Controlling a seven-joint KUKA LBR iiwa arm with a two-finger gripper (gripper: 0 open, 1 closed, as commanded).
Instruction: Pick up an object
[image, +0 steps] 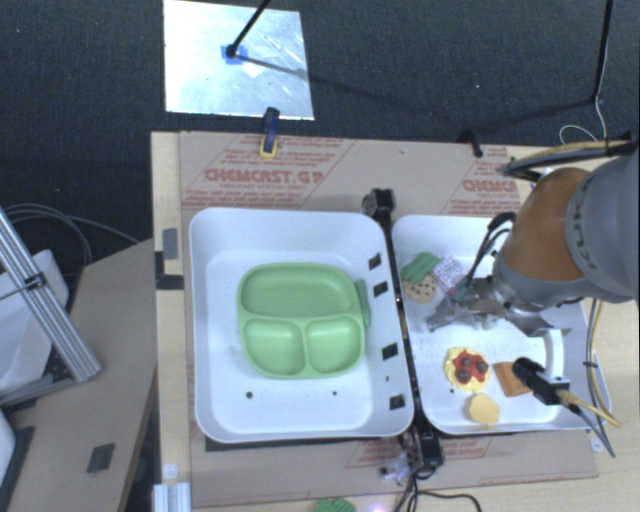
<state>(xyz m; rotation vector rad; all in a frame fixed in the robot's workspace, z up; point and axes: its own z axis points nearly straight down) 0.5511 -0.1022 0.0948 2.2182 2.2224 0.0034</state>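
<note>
So I'm watching the overhead feed from my end and here's how things stand. The arm (600, 230) comes in from the right and the claw (445, 316) sits low inside the right bin (440, 223), roughly in the middle of its left half. Honestly I can't tell from this angle whether the claw is open or closed, and I don't see anything caught in it. The stuff to pick from is all in that same bin: a green-and-cookie piece (420, 272) up near the bin's back left corner, with a crinkly clear wrapper (450, 270) just beside it, both just behind the claw. In front of the claw there's a small round pizza toy (467, 368), a brown cracker piece (508, 379) just to its right, and a yellow piece (483, 409) near the front rim. The claw tip points between the cookie piece and the pizza toy, and I can't say it's touching either. The left bin (215, 300) has a green divided plate (300, 320) lying flat in its middle. Both bins sit side by side on the desk (300, 165).
</note>
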